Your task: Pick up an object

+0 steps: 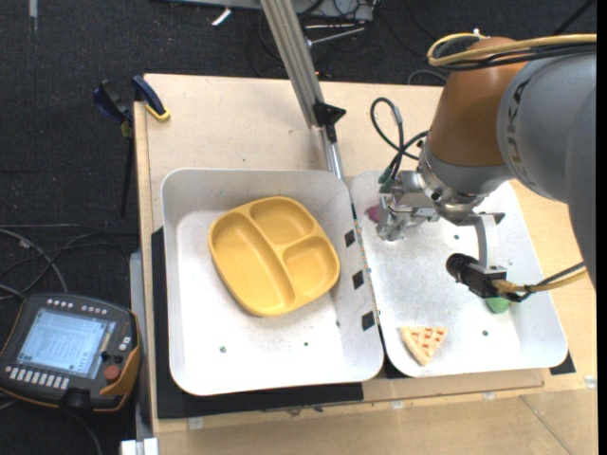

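You've got the gripper (pixel 391 224) low at the right bin's (pixel 531 344) far-left corner, prob. going for a pinkish object (pixel 374 212) there. Can't tell its state. Waffle-slice toy (pixel 423 341) lies near edge.

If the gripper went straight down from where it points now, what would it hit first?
Most likely the speckled white floor of the right bin near its upper left corner, beside a small pinkish object. Depth is hard to judge, so the two-finger gripper might touch that object instead.
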You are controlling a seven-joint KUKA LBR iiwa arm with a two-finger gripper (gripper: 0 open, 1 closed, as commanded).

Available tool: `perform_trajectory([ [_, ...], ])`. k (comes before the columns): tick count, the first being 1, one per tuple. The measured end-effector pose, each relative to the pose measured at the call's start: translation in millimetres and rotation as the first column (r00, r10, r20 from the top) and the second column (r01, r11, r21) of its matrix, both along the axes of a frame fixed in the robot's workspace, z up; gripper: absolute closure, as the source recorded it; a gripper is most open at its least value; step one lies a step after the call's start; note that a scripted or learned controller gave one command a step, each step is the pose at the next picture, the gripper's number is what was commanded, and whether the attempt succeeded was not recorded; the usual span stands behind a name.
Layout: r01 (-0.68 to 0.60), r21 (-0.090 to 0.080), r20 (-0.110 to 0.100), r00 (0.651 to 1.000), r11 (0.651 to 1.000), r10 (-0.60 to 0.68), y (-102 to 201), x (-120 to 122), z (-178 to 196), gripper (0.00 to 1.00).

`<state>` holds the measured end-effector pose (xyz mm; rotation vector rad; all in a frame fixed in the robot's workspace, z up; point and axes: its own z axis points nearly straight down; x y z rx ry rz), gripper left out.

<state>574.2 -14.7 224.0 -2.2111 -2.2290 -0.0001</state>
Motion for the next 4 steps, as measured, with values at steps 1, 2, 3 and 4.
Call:
perform_trajectory([
  [1,0.0,0.001,0.002,1.0,1.0,0.0,56,3,8,1.0],
  [2,0.0,0.0,0.002,1.0,1.0,0.0,102,22,1,1.0],
  [3,0.004,-0.001,0.002,1.0,1.0,-0.004,114,26,2,1.0],
  [4,0.005,-0.002,0.001,1.0,1.0,-0.005,113,26,2,0.0],
])
